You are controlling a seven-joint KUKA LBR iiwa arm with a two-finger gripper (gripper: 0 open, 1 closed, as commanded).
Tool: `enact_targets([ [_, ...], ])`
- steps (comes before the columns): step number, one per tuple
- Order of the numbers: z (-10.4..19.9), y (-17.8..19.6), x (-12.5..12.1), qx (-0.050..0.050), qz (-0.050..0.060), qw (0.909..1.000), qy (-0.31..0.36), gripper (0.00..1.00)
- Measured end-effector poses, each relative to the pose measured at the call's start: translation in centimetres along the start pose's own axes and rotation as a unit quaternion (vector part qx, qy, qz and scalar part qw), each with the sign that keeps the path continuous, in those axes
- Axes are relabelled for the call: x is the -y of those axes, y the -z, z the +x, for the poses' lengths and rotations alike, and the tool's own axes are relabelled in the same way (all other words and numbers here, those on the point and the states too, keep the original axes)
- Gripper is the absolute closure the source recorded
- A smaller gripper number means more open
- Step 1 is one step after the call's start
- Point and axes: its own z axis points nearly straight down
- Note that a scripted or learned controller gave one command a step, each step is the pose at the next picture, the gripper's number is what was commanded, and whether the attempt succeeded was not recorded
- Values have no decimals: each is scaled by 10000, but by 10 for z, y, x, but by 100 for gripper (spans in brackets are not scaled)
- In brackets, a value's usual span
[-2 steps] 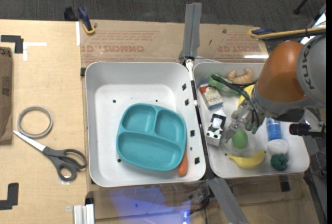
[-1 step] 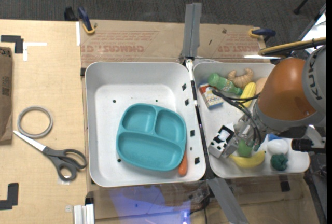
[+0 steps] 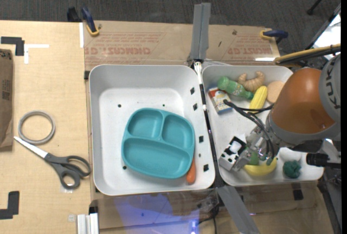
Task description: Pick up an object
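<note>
We see the gripper (image 3: pixel 255 154) low in the right white bin (image 3: pixel 238 180), over a yellow banana (image 3: pixel 261 168); we cannot tell its fingers' state.

1. My target, a curved yellow plastic banana (image 3: pixel 261 168), lies flat near the front wall of the right bin, partly hidden under my wrist.
2. Beside it, further toward my side, a small dark green plastic vegetable (image 3: pixel 292 169) rests on the floor of that bin, just apart from the banana.
</note>
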Motion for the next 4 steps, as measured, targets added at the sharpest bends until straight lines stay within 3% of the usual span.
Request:
enact_targets([
  [1,-80,0,-35,0,-14,9983,583,0],
  [2,-4,-1,6,-17,-7,9999,126,0],
  [3,-117,56,0,-1,-3,9653,-2611,0],
  [4,-180,-1,-22,-8,0,9584,-2856,0],
])
